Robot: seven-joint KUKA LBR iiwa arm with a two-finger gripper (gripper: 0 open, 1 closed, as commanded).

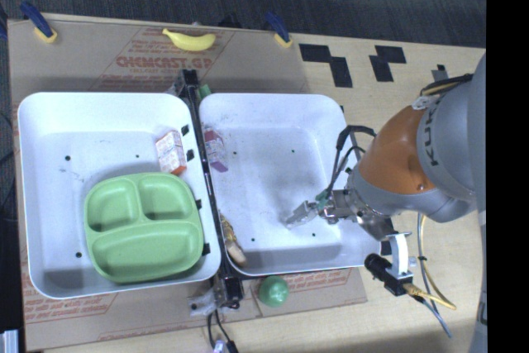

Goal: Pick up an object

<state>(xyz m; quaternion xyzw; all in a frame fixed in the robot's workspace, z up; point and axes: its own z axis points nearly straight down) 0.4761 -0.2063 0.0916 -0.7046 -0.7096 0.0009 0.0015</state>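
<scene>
Your arm (430,153) comes in from the right, orange band above the wrist, bent low; your gripper (299,215) points left, tilted downward, though its small fingertips blur together

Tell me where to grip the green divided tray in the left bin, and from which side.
Grip the green tray by its raised outer rim, coming straight down from above. It lies flat and is far too wide to span, so only an edge fits between fingers. The edge facing the left bin's open floor looks best; its other edges sit near the bin walls.
</scene>
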